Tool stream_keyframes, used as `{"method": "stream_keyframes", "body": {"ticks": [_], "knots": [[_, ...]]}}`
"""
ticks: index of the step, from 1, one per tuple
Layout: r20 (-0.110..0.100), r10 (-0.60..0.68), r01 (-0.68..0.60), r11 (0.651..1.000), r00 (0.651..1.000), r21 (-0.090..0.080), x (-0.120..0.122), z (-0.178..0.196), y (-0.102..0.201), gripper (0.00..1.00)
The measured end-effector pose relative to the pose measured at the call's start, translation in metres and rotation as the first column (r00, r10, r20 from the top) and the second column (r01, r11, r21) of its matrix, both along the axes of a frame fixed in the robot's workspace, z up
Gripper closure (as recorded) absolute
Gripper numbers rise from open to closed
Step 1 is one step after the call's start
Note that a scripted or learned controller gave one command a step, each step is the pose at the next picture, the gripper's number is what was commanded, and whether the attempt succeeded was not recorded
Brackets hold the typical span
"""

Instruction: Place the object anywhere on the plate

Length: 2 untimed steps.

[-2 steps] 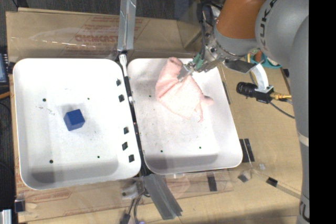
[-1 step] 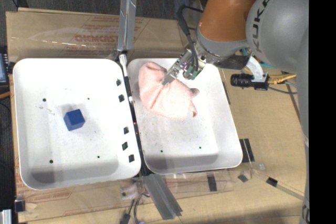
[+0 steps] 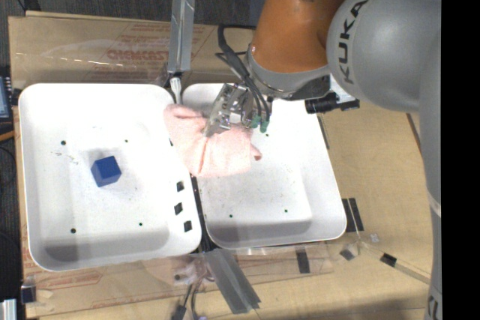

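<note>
A pink cloth (image 3: 214,148) lies bunched at the top left of the right bin (image 3: 300,191), and its left part drapes over the wall between the two bins. My gripper (image 3: 223,118) hangs from the orange wrist and points down and to the left. Its tip is right at the cloth's upper middle, touching or just above the fabric. A small blue cube (image 3: 106,170) rests on the floor of the left bin (image 3: 45,131), well left of the gripper.
A grey metal bar (image 3: 180,37) stands behind the bins near their shared corner. Brown cardboard (image 3: 82,49) lies under and behind the bins. The big grey arm (image 3: 382,49) covers the upper right. Small black clips (image 3: 181,207) sit on the wall between the bins.
</note>
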State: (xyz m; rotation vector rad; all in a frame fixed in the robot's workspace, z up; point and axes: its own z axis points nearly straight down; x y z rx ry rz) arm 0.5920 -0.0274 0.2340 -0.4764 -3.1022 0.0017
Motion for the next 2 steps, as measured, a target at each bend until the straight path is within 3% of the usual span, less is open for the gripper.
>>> {"method": "stream_keyframes", "body": {"ticks": [1, 2], "knots": [[0.000, 0.307, -0.307, 0.952, 0.952, 0.001, -0.008, 0.009, 0.051, 1.00], [0.001, 0.310, -0.310, 0.951, 0.951, 0.000, -0.016, 0.004, 0.102, 1.00]]}}
